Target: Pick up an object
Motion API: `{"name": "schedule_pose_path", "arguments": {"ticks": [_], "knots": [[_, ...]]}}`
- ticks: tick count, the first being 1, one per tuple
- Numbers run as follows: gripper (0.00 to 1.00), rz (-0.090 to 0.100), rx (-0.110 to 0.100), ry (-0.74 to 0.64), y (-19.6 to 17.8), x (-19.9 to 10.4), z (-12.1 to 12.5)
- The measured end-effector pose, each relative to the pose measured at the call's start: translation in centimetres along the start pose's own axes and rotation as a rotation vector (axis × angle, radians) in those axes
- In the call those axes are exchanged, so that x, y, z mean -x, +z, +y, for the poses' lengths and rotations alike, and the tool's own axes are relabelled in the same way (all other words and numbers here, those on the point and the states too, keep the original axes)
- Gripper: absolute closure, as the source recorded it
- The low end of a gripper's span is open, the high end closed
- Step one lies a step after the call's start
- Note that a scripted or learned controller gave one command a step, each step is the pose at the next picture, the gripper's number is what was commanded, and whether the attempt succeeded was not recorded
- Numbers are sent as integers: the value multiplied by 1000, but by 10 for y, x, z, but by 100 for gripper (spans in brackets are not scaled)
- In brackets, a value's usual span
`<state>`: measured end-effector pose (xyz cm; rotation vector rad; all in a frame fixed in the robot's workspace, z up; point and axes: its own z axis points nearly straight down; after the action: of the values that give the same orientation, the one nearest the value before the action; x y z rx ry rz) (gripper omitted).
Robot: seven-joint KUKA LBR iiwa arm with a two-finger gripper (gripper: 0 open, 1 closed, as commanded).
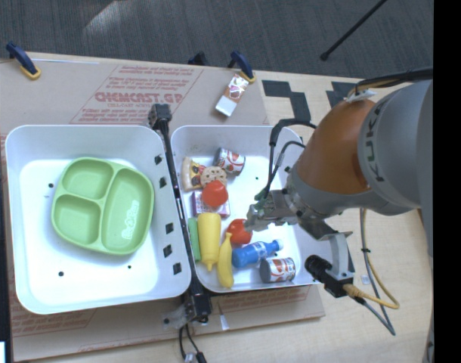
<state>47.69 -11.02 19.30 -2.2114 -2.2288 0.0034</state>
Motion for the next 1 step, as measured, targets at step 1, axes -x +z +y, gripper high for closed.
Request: {"name": "schedule_pose_path", "arguments": {"ticks": [1], "knots": [[100, -1, 3, 4, -46, 58, 41]]}}
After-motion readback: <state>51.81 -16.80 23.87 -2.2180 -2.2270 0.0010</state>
